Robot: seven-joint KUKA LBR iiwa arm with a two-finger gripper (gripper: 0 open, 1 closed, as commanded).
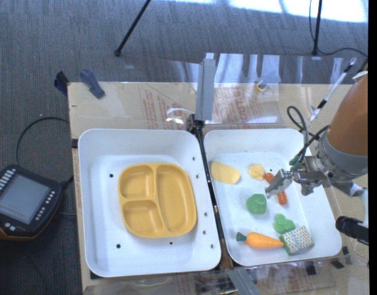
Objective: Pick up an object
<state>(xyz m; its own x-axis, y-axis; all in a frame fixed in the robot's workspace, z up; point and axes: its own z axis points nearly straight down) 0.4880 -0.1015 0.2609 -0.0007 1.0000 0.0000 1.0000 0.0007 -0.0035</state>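
On the worktop point(139, 106) two shallow white bins sit side by side. The left bin point(96, 165) carries a yellow divided plate point(156, 199) with three compartments, lying flat near the bin's middle. The right bin point(231, 146) holds the loose toy foods: a pale yellow wedge point(225, 173) toward its left wall, a small yellow-orange piece point(257, 171) just beyond it, a round green piece point(256, 203) near the middle, a second, darker green piece point(283, 224) closer to the front, a toy carrot point(260, 240) lying on its side along the front with its green top pointing left, and a speckled block point(298, 239) touching the carrot's right end. A small orange-red piece point(279, 191) lies just beside the gripper. The arm point(351, 128) reaches in from the right, its orange band above the grey wrist, and the gripper point(285, 183) hangs over the middle-right part of the right bin, pointing left, above the orange-red piece. Whether its fingers are released or clenched cannot be told from this slant, and nothing can be seen between them. A handheld control pendant point(21, 201) rests on the carpet to the left of the worktop.
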